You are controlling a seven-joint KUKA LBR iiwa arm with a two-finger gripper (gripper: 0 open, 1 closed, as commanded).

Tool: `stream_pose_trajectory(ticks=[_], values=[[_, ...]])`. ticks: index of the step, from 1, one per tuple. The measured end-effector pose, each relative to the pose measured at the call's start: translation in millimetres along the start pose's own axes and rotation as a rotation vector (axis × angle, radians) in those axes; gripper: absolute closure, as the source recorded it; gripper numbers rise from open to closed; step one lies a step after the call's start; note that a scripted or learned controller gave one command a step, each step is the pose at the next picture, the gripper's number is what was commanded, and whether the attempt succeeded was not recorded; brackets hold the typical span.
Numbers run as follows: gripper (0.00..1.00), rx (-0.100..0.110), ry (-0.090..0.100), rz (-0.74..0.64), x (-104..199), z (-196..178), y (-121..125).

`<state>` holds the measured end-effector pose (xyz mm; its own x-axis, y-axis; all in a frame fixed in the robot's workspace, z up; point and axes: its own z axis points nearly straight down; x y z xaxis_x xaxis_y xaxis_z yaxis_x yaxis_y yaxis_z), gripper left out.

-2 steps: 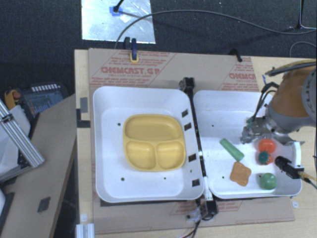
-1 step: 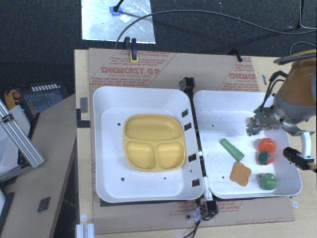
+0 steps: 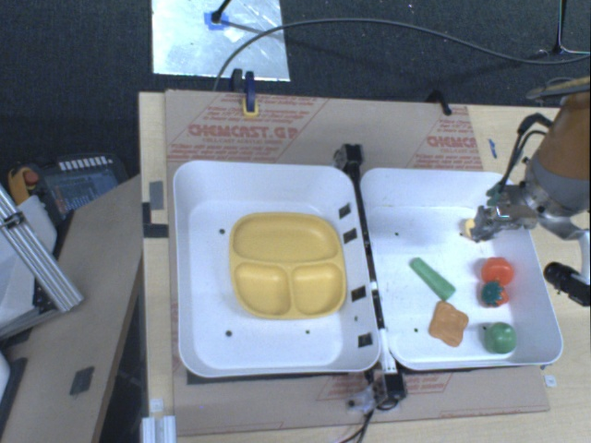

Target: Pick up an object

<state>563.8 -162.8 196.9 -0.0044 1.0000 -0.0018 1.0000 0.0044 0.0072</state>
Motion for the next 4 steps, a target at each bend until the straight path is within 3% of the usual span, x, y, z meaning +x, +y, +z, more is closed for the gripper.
stream_pose_trajectory(ticks=[1,4], values=[[1.00,0.001,0.000,0.000,0.4,-45.2,-3.8],[1.00,0.004,0.002,-0.004,137.2,-28.9,47.9]])
